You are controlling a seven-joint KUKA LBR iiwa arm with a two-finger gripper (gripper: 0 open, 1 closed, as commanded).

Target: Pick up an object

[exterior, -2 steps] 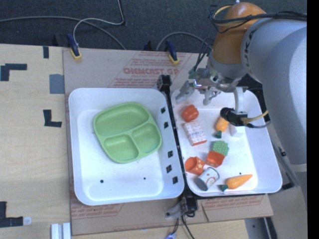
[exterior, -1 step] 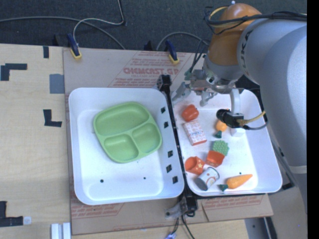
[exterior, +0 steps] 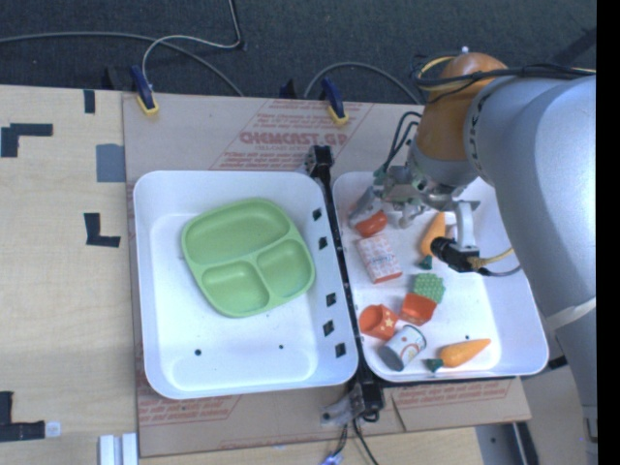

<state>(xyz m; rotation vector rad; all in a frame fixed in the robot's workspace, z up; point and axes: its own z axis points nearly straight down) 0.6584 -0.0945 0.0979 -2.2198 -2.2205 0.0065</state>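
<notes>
the arm is reaching in from the right and its tool (exterior: 380, 201) is hanging low over the upper left part of the right bin (exterior: 504, 303), close to the divider between the two bins. the tool's fingers are blurred against the wrist hardware, so whether it is open or closed cannot be told, and nothing is clearly showing between its tips.

the relation that matters: a small red-orange piece (exterior: 371, 225) is lying just below and slightly left of the tool, almost touching it in this slanted view. it looks like the nearest candidate for picking up. directly below that piece a pale wrapped packet (exterior: 379, 258) is lying with its long axis running roughly up and down the bin, so it is sitting next in line along the same direction.

further off, an orange piece (exterior: 432, 232) is lying to the tool's right, partly behind the wrist, and a carrot (exterior: 463, 352) is resting near the bin's lower right corner, well apart from the tool. the left bin (exterior: 165, 337) is holding a green divided plate (exterior: 247, 257).
</notes>
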